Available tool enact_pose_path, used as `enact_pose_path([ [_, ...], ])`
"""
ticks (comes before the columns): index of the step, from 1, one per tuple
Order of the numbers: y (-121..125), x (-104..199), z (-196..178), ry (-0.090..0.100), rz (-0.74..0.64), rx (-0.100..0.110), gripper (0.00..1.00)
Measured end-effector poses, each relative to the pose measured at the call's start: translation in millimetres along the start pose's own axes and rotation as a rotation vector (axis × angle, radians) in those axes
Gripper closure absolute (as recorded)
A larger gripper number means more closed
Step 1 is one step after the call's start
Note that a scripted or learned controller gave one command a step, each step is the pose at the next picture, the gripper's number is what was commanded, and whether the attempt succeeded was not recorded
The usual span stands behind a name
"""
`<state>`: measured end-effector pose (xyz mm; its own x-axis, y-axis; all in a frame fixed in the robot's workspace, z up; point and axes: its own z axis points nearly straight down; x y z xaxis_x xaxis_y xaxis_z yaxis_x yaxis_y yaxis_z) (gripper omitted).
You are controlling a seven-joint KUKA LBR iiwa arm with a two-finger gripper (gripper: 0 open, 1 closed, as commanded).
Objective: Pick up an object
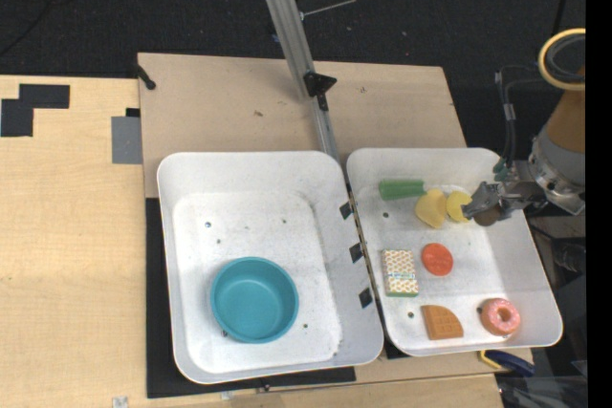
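- We are looking first at the yellow object (pixel 438 206), the thing lying closest to the gripper and so, in our judgement, the likeliest target; it is resting on the floor of the right bin (pixel 521 253), in the upper half, with a smaller yellow piece touching its right side.
- We are seeing the gripper (pixel 485 203) just beside that smaller yellow piece, at the bin's right side, low over the bin, with the arm (pixel 564 134) reaching in from the right.
- We are unable to tell how the fingers stand: the dark tip is blurring into the yellow piece, so we cannot say whether anything is between them.
- We are judging the task as not yet done: nothing is visibly lifted clear of the bin, and every object appears to be lying on the white floor.
- We are reading what is left as closing on the object, if that has not happened, and raising it clear.
- We are noting the neighbours in the same bin: a green block (pixel 401 189) just to the left of the yellow object, an orange-red round object (pixel 437 259) below it, a patterned sponge (pixel 400 271) near that, then a brown wedge (pixel 442 322) and a pink doughnut (pixel 499 315) at the near edge.
- We are seeing, further out, the left bin (pixel 191 196) holding a teal bowl (pixel 253 299), well apart from the gripper.
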<state>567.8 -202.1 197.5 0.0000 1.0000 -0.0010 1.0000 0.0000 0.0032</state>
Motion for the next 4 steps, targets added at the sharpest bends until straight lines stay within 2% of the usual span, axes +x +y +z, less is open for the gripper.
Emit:
enact_pose_path([
  [1,1,0,-46,0.000,0.000,0.000,1.00],
  [3,5,110,-55,0.001,-0.003,0.003,1.00],
  [4,10,162,-39,0.002,-0.003,0.005,1.00],
])
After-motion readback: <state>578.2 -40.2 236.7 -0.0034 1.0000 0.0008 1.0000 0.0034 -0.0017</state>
